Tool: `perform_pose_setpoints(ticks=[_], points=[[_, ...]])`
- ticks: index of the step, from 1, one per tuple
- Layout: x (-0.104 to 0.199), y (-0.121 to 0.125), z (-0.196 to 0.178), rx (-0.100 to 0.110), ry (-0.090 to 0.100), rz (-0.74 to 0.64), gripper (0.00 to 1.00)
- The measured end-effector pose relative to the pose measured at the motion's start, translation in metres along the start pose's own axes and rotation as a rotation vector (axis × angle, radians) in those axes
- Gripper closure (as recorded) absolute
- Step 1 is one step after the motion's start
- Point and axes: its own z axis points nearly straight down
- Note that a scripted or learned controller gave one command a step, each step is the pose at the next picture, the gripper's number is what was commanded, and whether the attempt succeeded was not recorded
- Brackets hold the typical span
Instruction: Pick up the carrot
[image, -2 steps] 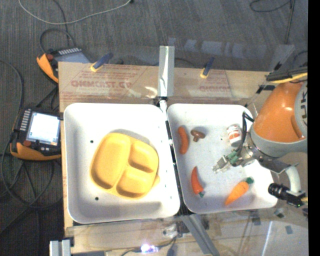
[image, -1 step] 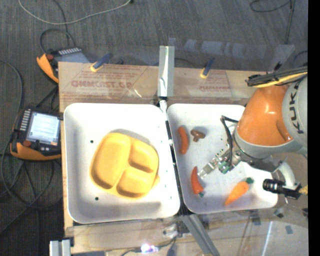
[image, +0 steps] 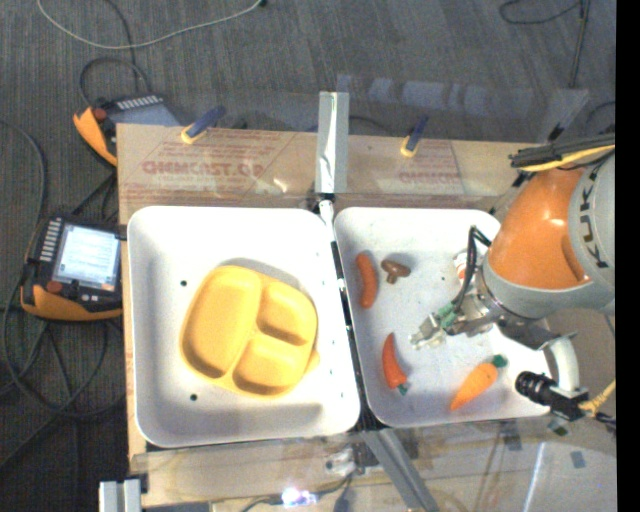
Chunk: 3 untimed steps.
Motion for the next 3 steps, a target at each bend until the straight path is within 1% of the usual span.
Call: perform_pose_setpoints(ticks=[1,2,3], points=[[0.022,0.009,-0.001,-0.002,-0.001,-0.254,1.00],[-0.037,-0.008,0.001,-0.001,-0.002,-0.364,1.00],[-0.083,-0.019,0.016,-0.003,0.000,-0.161,1.00]])
